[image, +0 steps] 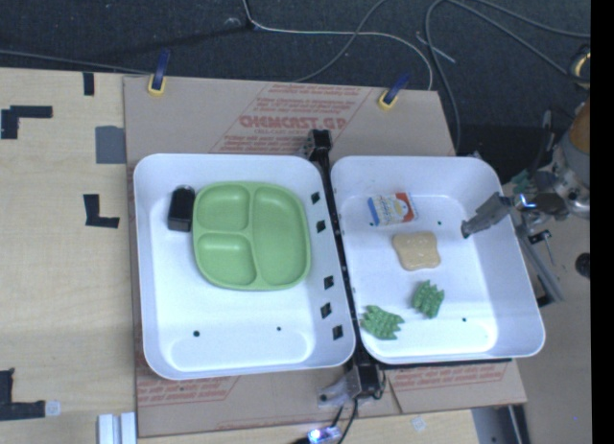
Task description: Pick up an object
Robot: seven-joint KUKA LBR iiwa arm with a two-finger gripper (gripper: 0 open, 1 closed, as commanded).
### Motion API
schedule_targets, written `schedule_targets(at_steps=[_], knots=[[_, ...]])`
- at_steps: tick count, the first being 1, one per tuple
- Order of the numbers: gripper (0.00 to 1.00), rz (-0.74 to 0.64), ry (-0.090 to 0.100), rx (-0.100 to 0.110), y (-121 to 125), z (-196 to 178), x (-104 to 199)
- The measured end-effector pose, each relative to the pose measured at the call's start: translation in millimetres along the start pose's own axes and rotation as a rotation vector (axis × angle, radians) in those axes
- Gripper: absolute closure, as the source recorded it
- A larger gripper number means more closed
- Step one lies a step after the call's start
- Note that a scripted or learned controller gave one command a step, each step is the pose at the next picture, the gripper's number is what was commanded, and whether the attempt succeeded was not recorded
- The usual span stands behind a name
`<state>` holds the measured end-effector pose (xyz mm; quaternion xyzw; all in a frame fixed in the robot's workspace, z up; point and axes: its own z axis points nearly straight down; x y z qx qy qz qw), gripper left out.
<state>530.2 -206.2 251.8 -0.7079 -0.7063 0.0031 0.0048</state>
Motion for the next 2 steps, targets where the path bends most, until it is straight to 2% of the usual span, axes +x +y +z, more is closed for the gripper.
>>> schedule_targets(at_steps=[1, 2], knots=[[0.0, -0.003, -0.003, -0.01, 2.1, -5.2, 0.2], [0.0, -0.002, -0.002, -0.006, -1.0, 38.8, -1.8]])
